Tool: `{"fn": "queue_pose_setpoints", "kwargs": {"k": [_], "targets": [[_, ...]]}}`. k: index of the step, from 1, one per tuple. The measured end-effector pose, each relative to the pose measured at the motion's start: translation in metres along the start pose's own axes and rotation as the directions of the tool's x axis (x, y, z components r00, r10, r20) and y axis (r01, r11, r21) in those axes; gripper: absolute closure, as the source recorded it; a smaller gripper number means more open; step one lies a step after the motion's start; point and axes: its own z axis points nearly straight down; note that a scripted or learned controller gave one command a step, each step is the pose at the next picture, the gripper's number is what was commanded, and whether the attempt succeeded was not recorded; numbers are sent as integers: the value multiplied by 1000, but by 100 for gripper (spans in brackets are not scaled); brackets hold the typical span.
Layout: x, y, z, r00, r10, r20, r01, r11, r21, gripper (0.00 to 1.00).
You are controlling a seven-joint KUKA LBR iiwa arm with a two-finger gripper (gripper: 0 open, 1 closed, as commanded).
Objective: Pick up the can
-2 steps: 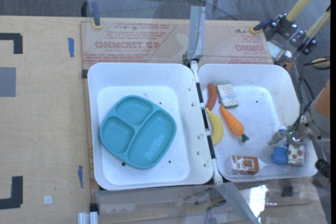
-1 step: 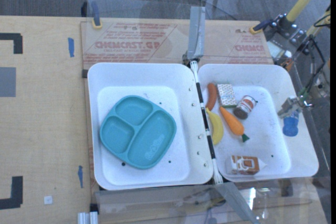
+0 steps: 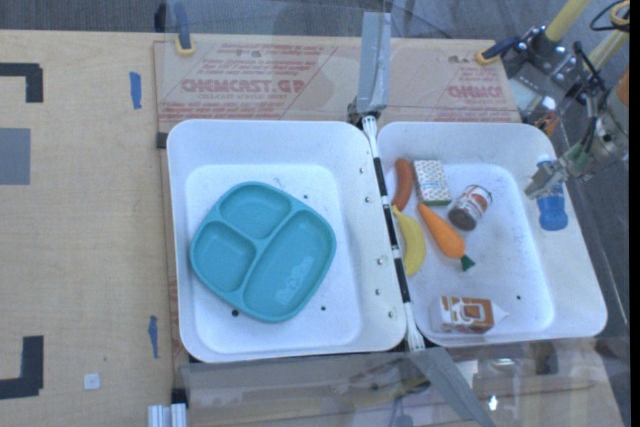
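Right, pincer (image 3: pixel 548 177) at right bin's rim, grip state unclear; should centre over small red-labelled metal can (image 3: pixel 470 207) w/ care.

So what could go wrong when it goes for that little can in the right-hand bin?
The can lies on its side, so it may roll away when the fingers close. It also sits very close to the carrot, with the small box not far off; the gripper, now over the bin's right edge by a blue object, could nudge or grab one of those instead.
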Motion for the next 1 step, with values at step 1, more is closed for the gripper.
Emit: {"fn": "queue_pose_setpoints", "kwargs": {"k": [1], "targets": [[0,0,0,1000,0,0,0,1000,0,0]]}}
